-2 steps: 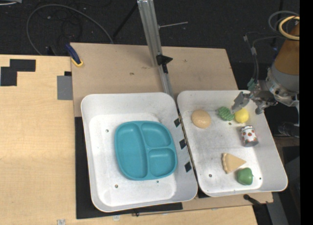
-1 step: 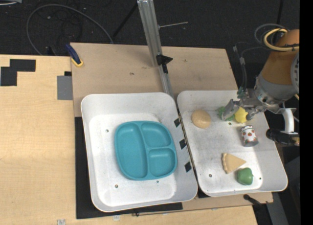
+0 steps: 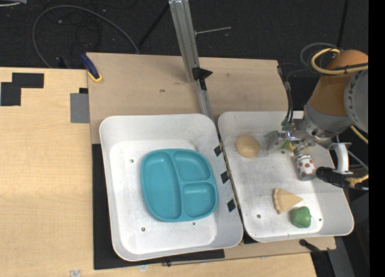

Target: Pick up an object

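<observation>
Pincer [image 3: 287, 139] low over right bin [image 3: 258, 209], far edge; grip state cannot tell. Bun [image 3: 247, 147] just left of pincer. Spotted cup [image 3: 305, 165] just below it. Wedge [image 3: 285, 200] and green ball [image 3: 300, 217] farther below, touching. Left bin [image 3: 120, 149] holds teal tray [image 3: 178, 183], well left.

Bench [image 3: 150, 83] with two white bins side by side

The brown bench top bears the left bin [image 3: 120, 143] and the right bin [image 3: 264, 221], their inner edges nearly touching. A metal post [image 3: 183, 35] rises from the bench behind them. A lighter wooden board [image 3: 42, 167] adjoins the bench on the left.
</observation>
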Action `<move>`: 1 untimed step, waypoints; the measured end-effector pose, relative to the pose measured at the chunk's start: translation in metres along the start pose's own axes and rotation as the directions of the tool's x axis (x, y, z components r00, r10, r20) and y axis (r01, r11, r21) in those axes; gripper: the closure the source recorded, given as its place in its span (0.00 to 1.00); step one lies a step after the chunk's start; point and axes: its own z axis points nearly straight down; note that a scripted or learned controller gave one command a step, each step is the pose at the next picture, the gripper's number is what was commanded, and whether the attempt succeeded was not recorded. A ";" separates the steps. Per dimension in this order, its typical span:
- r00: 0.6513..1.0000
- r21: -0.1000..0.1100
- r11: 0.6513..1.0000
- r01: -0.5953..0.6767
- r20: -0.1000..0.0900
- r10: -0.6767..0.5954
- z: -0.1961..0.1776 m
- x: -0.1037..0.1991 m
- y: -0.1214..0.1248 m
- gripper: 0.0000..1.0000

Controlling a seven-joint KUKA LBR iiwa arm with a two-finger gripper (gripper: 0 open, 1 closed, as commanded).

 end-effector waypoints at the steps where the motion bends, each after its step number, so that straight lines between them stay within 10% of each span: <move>1: 1.000 -0.006 1.000 -0.002 0.002 0.002 0.019 -0.001 0.000 0.00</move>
